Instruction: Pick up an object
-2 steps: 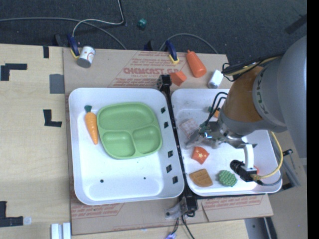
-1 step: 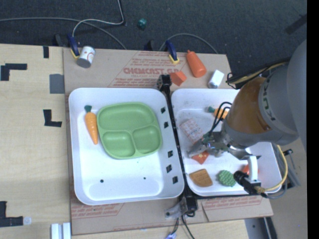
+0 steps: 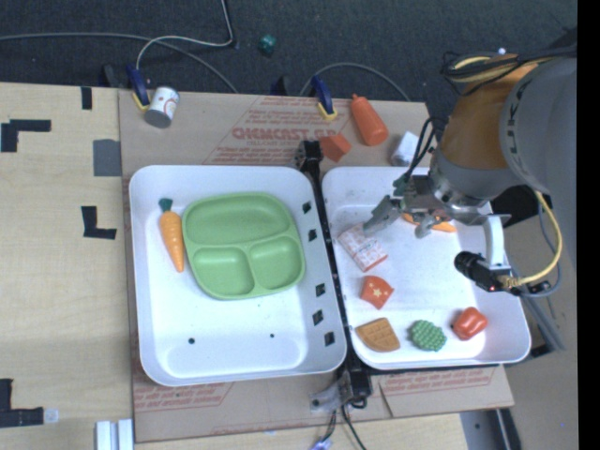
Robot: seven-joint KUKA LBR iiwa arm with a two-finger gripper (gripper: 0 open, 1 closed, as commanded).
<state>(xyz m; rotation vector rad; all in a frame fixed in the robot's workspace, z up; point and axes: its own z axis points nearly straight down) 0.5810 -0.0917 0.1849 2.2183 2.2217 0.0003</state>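
Note:
My gripper [image 3: 405, 221] hangs over the upper middle of the right bin [image 3: 506, 350], its fingers spread open with nothing between them. An orange item [image 3: 442, 224] lies partly hidden under the wrist. Just below the left finger [image 3: 380, 216] sits a pink-and-white block [image 3: 361, 247]. Lower in that bin lie a red piece [image 3: 376, 291], a tan waffle-like piece [image 3: 378, 335], a green round item [image 3: 427, 336] and a red tomato-like item [image 3: 469, 322].
The left bin [image 3: 155, 345] bears a green divided plate [image 3: 246, 245] and a toy carrot [image 3: 172, 236]. Behind the bins lie an orange bottle [image 3: 368, 120], a small orange block [image 3: 335, 145], a white cube [image 3: 406, 146] and a small can [image 3: 162, 106].

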